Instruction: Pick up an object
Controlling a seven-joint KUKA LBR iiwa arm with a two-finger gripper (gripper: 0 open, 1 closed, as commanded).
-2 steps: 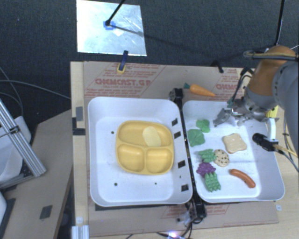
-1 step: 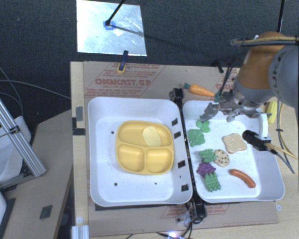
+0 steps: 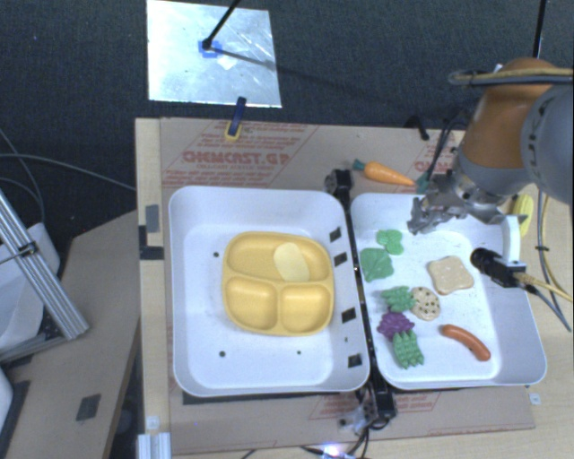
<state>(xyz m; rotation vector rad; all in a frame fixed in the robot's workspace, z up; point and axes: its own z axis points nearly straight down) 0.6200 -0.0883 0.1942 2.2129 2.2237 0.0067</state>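
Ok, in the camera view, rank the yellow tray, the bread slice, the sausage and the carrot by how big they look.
1. Yellow tray, by far the largest.
2. Carrot and sausage: alike in length, and the carrot lies farther from the camera, so unranked.
3. Bread slice: shorter but broader, close to those two.

Dark carpet-like floor (image 3: 72,99) covers the far side and the left. A shiny metal sheet (image 3: 213,52) lies flat on it, far centre, catching the light; a thin dark rod (image 3: 221,22) slants down onto a blue mark near its middle. Tabletop (image 3: 108,296) is pale wood, its rounded edge at left. A brown board (image 3: 269,152) with red lettering lies on it. Small yellow-and-blue clamp (image 3: 236,119) at the board's far edge. Aluminium frame rail (image 3: 40,278) runs diagonally at far left. Thin cables (image 3: 54,170) trail across the floor there.
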